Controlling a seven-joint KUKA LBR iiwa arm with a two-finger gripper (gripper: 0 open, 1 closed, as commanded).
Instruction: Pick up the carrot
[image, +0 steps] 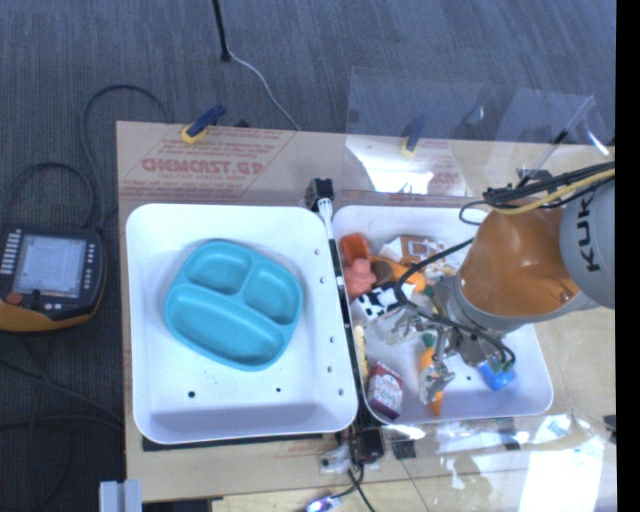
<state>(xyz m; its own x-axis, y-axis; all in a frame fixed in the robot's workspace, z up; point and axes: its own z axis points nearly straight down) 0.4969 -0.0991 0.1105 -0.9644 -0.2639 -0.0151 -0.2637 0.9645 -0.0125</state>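
While the grey arm (590, 250) reaches in from the right with its orange band (515, 265) over the right bin (530, 400), the gripper (436, 375) hangs low above that bin's front half, near its middle. Whether it is apart or together cannot be told from this slanted view, since metal parts and cables crowd the tip. A slim orange piece (429, 352) that looks like the carrot lies right at the gripper, partly covered by it, with another bit of orange (436, 402) showing just below toward the bin's front edge; whether it sits between anything that grips cannot be made out. Other things clutter the right bin: a reddish-orange toy (356, 268) near its back left corner, a black-and-white patterned item (377, 301) just in front of that, a dark red packet (384, 388) near the front left corner, and a small blue object (497, 376) toward the front right. The left bin (160, 400) carries a blue divided plate (233, 302) around its centre. Off the bench's left edge rests a handheld control pendant (48, 275) with its cable (110, 100) on the carpet.
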